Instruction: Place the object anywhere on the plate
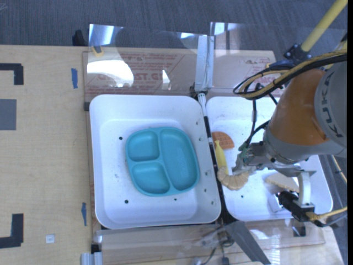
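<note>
A teal plate (162,160) with three compartments lies in the middle of the left bin (105,115), with nothing on it. The gripper (244,164) is low in the right bin (234,110), near its left wall. Its tip is right over the right end of a tan, curved pastry-like piece (229,180). The wrist hides the contact, so I cannot tell whether the piece is held. The grey and orange arm (300,115) covers most of the bin's right half.
Just left of the gripper in the right bin lie a yellow stick-shaped item (220,154) and an orange-brown round item (223,139). A pale cream piece (284,181) lies under the arm. The divider wall (208,142) between the bins stands between the gripper and the plate.
</note>
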You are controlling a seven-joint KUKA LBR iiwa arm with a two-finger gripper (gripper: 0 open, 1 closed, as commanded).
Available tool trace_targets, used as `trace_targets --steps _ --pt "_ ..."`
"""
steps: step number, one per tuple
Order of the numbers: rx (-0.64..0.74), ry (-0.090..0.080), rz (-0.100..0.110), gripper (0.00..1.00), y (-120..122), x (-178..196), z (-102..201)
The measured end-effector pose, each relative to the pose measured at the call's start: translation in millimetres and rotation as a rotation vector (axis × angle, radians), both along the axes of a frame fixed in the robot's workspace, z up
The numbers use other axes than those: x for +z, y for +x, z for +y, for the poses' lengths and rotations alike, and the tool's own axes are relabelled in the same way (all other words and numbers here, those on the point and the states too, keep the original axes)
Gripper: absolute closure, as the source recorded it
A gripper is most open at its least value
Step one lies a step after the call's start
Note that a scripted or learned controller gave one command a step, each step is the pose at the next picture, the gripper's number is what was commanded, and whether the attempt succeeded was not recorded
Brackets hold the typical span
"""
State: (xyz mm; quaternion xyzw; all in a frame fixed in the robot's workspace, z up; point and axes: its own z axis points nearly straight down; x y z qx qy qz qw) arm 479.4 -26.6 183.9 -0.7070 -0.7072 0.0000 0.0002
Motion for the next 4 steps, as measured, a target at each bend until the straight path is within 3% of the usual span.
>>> trace_targets --steps 1,2,3,4 --pt "0.005 0.001 0.000 1.00 24 0 52" --pt "0.011 0.006 -0.007 1.00 52 122 164" --pt "0.002 -0.001 0.001 0.00 51 118 159" --pt "0.005 -0.002 -0.001 1.00 52 128 160"
